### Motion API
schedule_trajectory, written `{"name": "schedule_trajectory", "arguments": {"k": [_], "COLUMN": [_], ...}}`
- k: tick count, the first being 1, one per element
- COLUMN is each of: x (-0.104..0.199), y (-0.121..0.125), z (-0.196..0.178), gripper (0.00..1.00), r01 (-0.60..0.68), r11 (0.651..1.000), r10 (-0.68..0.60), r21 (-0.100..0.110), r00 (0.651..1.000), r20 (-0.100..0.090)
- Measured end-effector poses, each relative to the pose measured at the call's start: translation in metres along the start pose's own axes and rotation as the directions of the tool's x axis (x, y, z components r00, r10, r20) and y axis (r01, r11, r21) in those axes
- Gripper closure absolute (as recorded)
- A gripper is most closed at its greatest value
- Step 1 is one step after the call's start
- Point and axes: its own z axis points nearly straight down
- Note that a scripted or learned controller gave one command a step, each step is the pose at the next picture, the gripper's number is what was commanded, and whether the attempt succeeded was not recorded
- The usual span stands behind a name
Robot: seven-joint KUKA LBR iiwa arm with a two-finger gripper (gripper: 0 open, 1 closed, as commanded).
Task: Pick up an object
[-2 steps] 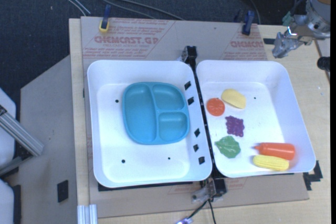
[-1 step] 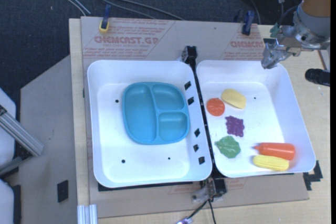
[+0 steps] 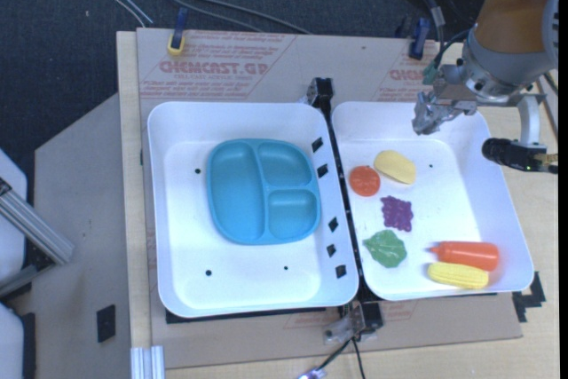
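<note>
My gripper (image 3: pixel 429 119) hangs over the far edge of the right bin (image 3: pixel 497 191), with nothing seen between its fingers. Below it in that bin lie a yellow lemon-like piece (image 3: pixel 395 166), an orange-red tomato (image 3: pixel 364 181), a purple grape bunch (image 3: pixel 397 212), a green leafy piece (image 3: pixel 385 248), an orange carrot (image 3: pixel 467 254) and a yellow corn cob (image 3: pixel 458 276). The lemon piece is the closest, a little nearer and to the left of the gripper.
The left bin (image 3: pixel 177 217) holds a blue divided tray (image 3: pixel 264 190). A black divider strip (image 3: pixel 330 182) runs between the bins. Cardboard (image 3: pixel 222 58) lies under both, with clamps at its far edge.
</note>
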Motion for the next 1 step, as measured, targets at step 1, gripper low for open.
{"name": "schedule_trajectory", "arguments": {"k": [1], "x": [0.041], "y": [-0.0183], "z": [-0.0035], "gripper": [1.0], "r01": [-0.001], "r11": [1.0], "r10": [0.001], "r21": [-0.001], "r00": [1.0], "r20": [0.001]}}
